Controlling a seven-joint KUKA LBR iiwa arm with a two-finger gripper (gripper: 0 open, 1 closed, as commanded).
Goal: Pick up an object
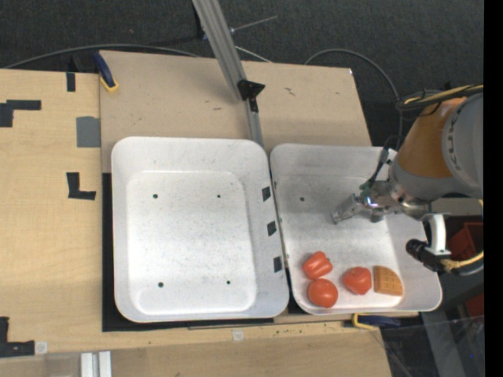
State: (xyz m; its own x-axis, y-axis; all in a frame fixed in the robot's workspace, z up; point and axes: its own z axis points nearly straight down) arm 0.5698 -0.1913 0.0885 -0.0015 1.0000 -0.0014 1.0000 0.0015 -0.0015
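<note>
Metal two-finger gripper [343, 214] positioned over right shallow white plastic bin [330, 167], fingers parted, nothing held; three red items clustered near front edge.

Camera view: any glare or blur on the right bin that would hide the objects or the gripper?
Camera view: light is even, with no strong glare on the shallow white right bin; the three red rounded objects and the tan waffle-like piece are clear but soft-edged; the gripper is slightly blurred and casts a faint shadow.
</note>
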